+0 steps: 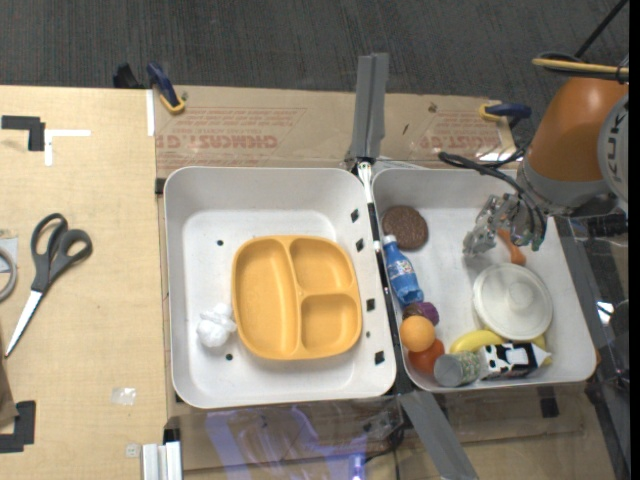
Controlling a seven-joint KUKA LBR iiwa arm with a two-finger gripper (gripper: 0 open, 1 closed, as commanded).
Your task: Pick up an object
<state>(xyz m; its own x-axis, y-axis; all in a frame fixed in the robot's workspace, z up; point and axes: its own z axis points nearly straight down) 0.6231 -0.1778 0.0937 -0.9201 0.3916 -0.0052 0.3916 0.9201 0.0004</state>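
Camera view: two shallow white bins are being seen side by side on the table (pixel 80 388). The left bin (pixel 185 298) is being occupied by a yellow divided plate (pixel 297 296), lying flat near its middle, and by a small white crumpled object (pixel 213 326) just beside the plate's left edge.

The right bin (pixel 575 298) is being occupied by several objects. A brown round object (pixel 405 226) is being seen near the far left part of it, with a blue bottle (pixel 402 272) lying just in front, along the bin's left wall. A purple ball (pixel 421 313) and an orange ball (pixel 420 333) are being seen touching each other nearer the front, with a red object (pixel 424 359) beneath them. A white round lid-like dish (pixel 512 301) is lying at the bin's right of centre. A banana (pixel 476 342), a grey object (pixel 456 370) and a black-and-white object (pixel 514 360) are being seen along the front wall.

The arm is being seen reaching in from the right, its gripper (pixel 493 230) hanging above the far right part of the right bin, just behind the white dish. An orange carrot-like object (pixel 515 252) is being seen just beside it. Whether the gripper is spread or pressed together cannot be told.

On the table left of the bins, a pair of scissors (pixel 45 268) is lying.
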